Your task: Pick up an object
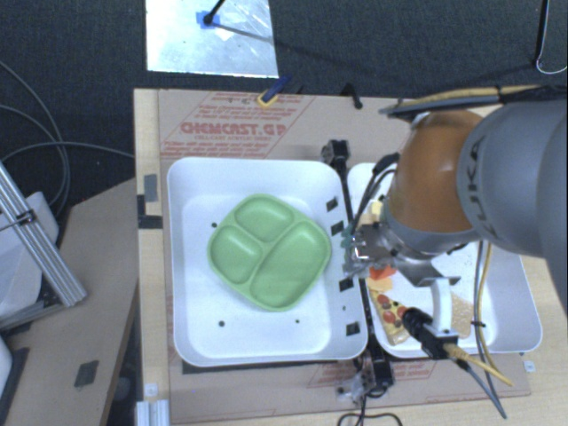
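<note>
1. We see two white bins side by side on a cardboard sheet (232,124): the left bin (191,202) and the right bin (522,327).
2. In the left bin lies a green plate (269,251) with three compartments, roughly in the middle and slightly tilted in the view.
3. The arm (484,180) reaches in from the right and hangs over the right bin, its orange band (430,180) covering much of that bin's near-left part.
4. The gripper (377,260) sits low by the right bin's left wall, under the wrist; we cannot tell whether its fingers are spread or closed, as the wrist hides them.
5. Just below the gripper lies a pizza slice toy (390,309), reddish with spots, on the right bin's floor.
6. Beside it, to the right, rests what may be a tan toast piece (461,313).
7. Cables (479,366) trail over the right bin's front edge.
</note>
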